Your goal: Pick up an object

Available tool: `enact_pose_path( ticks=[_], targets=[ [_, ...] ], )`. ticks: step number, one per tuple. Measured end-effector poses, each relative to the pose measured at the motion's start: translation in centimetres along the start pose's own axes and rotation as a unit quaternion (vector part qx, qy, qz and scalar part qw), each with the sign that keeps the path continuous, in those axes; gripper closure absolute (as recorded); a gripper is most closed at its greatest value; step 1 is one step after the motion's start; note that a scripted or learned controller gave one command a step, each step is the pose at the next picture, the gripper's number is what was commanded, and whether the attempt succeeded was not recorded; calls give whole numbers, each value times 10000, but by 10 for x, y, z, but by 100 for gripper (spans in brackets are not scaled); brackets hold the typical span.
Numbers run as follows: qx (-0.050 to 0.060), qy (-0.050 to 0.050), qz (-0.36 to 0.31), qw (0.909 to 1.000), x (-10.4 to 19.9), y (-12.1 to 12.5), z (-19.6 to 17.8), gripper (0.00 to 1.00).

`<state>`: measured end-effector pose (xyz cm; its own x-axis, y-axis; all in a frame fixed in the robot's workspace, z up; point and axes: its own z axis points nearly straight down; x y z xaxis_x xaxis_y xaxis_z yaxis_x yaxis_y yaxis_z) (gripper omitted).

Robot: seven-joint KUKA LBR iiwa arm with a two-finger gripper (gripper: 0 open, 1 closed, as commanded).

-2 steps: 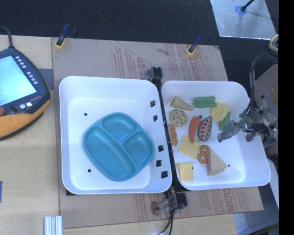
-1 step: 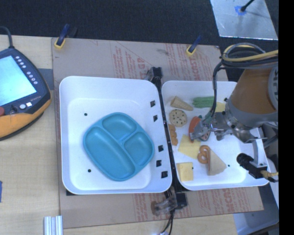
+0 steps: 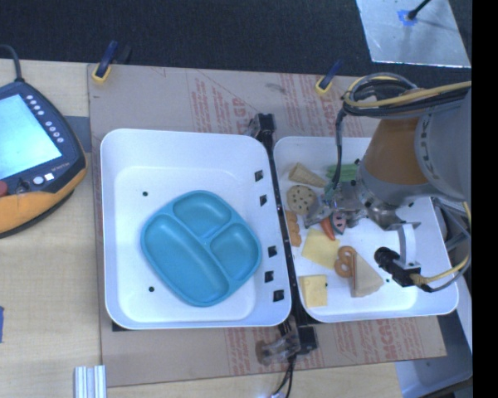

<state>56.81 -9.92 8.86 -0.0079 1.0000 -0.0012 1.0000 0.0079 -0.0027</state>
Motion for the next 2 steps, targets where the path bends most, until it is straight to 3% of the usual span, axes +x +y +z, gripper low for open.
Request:
enact_pose_path(
  ticks=[1,2],
  targets=[
    [-14,-7,8,10000,-2,0,-14,100],
    [-45,22,-17,10000,74,-34,-109,100]
  ],
)
